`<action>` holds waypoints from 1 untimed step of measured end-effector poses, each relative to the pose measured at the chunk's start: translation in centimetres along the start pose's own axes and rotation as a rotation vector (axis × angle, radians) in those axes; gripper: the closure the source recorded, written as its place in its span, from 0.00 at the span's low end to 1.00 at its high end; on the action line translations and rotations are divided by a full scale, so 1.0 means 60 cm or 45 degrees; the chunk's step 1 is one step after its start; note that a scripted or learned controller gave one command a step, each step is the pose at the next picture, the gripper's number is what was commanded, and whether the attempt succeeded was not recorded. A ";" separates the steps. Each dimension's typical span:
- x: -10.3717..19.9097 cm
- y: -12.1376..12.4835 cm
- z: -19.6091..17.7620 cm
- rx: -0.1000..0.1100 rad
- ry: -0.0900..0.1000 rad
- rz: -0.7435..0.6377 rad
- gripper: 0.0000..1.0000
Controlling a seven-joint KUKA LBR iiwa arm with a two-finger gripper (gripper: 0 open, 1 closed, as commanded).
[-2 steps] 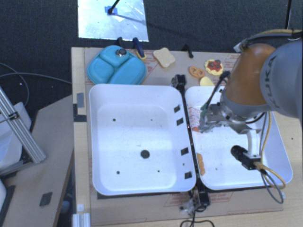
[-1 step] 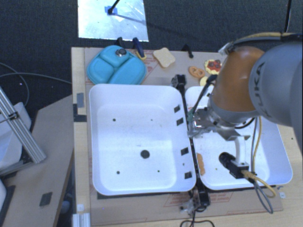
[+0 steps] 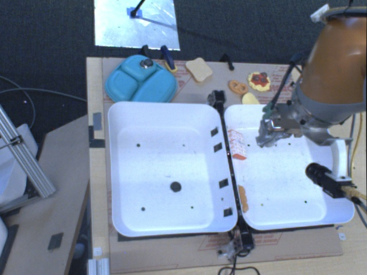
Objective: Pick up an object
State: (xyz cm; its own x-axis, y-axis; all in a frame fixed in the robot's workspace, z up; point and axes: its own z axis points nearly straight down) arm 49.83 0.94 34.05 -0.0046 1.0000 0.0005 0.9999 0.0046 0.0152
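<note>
Bench held 2 white bins. Gripper, state unclear, hovered at 3 o'clock of the small carton: probably light, crushable; best pinched across its narrow sides.

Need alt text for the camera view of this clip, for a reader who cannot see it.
A grey arm with an orange band reaches from the right, its hand over the right white bin, near a red-and-white packet by the bin's left wall. The left white bin holds a small dark round piece; a blue divided plate and toy foods lie behind.
</note>
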 end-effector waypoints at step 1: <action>0.113 0.040 0.150 0.025 0.001 -0.007 1.00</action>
State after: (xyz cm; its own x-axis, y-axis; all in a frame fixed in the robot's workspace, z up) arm 52.31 7.75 25.10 -0.0099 0.9999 0.0015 0.9999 0.0099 -0.0045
